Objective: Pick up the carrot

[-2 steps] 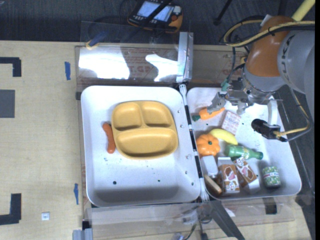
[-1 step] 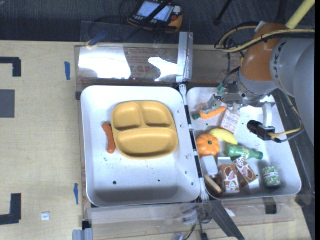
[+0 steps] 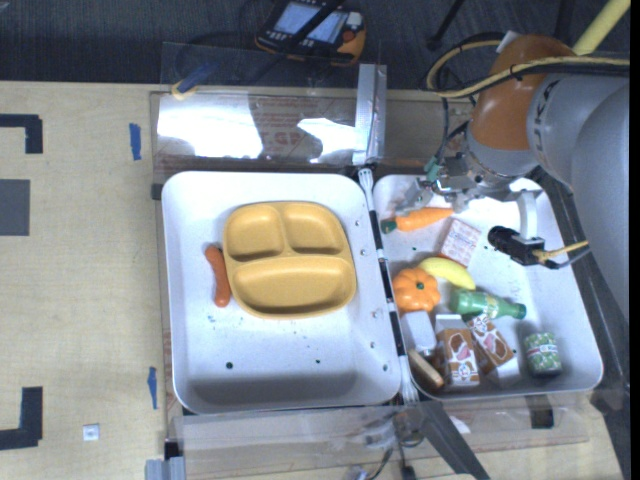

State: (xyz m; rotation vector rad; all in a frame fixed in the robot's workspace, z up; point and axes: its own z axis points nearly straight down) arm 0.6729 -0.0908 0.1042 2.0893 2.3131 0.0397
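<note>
Wooden bench (image 3: 80, 268) under me, with two white bins side by side and some clear plastic sheeting behind the left one. So, the carrot (image 3: 425, 218): it's lying in the right bin (image 3: 575, 318), up near the far left corner, roughly level, leafy green end pointing at the divider between the bins. My gripper (image 3: 447, 180) hangs just above and behind it, right at the far edge of that bin, but honestly the angle's bad and I can't tell how the tips are set or if they touch the carrot.

Just beside the carrot's fat end is a small white-and-red packet (image 3: 460, 239). Nearer the camera: a banana (image 3: 447, 271), a little pumpkin (image 3: 416, 291), a green bottle (image 3: 488, 306), a couple of brown cartons (image 3: 472, 353) and a green can (image 3: 542, 353) in the near right corner.

Left bin (image 3: 190, 348) has a yellow divided tray (image 3: 290, 258) with a sausage (image 3: 218, 275) lying along its left side, touching it.
</note>
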